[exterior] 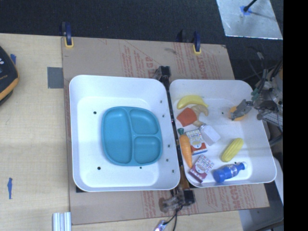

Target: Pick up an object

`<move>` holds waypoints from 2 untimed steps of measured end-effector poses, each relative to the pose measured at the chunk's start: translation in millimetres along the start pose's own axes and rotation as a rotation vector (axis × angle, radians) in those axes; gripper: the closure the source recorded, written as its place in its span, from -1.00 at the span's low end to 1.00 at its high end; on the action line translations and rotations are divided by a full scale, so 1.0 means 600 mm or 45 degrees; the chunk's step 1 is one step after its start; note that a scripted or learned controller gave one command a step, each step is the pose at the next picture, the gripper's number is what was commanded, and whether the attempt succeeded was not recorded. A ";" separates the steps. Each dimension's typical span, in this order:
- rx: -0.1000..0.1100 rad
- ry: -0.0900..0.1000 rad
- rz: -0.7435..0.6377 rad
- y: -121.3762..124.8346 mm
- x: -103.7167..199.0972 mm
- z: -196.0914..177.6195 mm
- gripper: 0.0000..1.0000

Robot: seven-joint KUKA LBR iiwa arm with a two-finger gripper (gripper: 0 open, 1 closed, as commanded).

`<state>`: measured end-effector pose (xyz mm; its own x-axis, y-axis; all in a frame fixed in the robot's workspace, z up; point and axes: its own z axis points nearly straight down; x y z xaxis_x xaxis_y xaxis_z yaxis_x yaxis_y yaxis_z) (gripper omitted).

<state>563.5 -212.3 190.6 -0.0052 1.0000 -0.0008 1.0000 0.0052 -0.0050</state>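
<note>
1. Fingers (239,110) of the arm (267,102) reach in from the right edge of the camera view, over the upper right part of the right bin (257,150); they look dark with an orange tip, and I cannot tell how far apart they stand or whether anything is between them.
2. Inside the right bin lie a banana (191,100) at the top left, a red-orange piece (187,116) just below it, and a carrot (186,150) along the left wall.
3. Small printed packets (195,139) sit near the bin's middle, another packet (202,167) lower down.
4. An ear of corn (231,149) lies right of the middle, well apart from the fingers, and a blue bottle (227,172) lies near the bottom wall.
5. The left bin (84,129) holds a blue divided plate (131,135).
6. Both bins rest on cardboard (144,57) on the counter (29,143).
</note>
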 end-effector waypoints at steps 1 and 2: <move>0.000 0.002 0.000 -0.093 0.027 0.167 -1.00; 0.000 -0.001 -0.006 -0.092 0.025 0.149 1.00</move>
<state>507.7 -197.9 101.8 -0.0098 1.0000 -0.0013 0.9999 0.0098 -0.0047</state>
